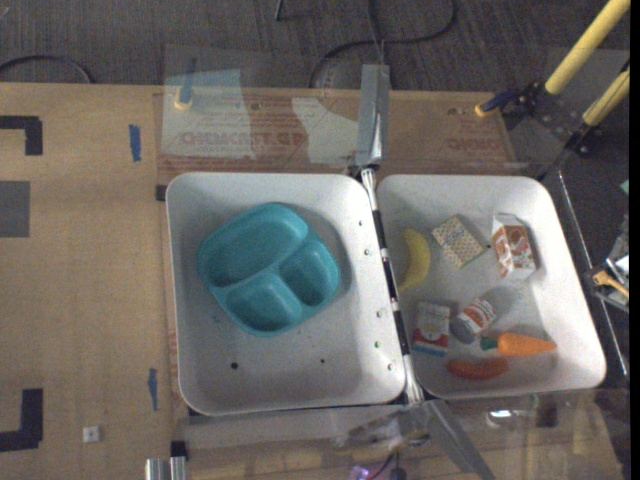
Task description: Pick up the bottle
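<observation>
Standing over this bench and honestly the layout makes sense once you look at it. On the left, the shallow white plastic bin (pixel 200 368) holds just a teal divided plastic tray (pixel 268 266), sitting a bit tilted toward the upper middle, probably as the drop spot for whatever gets picked.

The right-hand white bin (pixel 570 268) has all the clutter: a yellow toy banana (pixel 416 257) hugging the left wall, a small speckled tan box (pixel 459 240) and a red-and-white carton (pixel 513 247) up top. Lower down there's a red-and-white packet (pixel 432 327), then the small grey bottle with a red-and-white label (pixel 474 319) lying on its side, I think, though it's fuzzy. It's just above an orange toy carrot (pixel 523 344) and a red sausage-shaped toy (pixel 477 369), so it's crowded in, a tight reach from any side.

Can't tell the gripper's state from here.
</observation>
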Tool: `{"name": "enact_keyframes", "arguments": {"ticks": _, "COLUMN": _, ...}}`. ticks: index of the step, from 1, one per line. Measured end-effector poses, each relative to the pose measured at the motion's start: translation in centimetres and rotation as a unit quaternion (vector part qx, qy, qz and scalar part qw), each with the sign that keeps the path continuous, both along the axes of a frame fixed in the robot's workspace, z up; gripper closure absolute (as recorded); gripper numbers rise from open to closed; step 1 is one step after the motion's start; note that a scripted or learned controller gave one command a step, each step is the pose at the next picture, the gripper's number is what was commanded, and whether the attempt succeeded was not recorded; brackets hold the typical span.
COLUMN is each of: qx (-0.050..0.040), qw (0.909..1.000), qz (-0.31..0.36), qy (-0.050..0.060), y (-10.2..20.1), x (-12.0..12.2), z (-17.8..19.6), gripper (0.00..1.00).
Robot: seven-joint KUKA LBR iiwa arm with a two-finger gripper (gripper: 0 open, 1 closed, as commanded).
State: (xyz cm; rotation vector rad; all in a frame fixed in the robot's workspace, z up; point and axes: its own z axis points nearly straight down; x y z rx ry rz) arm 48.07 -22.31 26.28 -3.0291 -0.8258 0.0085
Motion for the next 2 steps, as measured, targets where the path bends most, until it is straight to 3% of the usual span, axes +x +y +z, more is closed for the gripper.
{"name": "enact_keyframes", "arguments": {"ticks": 1, "qx": -0.0013, "qw": 0.9867, "qz": -0.163, "qy": 0.000, "y": 2.3, "x": 0.0, "z": 0.5, "gripper": 1.00}}
{"name": "enact_keyframes", "arguments": {"ticks": 2, "qx": 0.0005, "qw": 0.9920, "qz": -0.126, "qy": 0.001, "y": -0.1, "x": -0.2, "z": -8.4, "gripper": 1.00}}
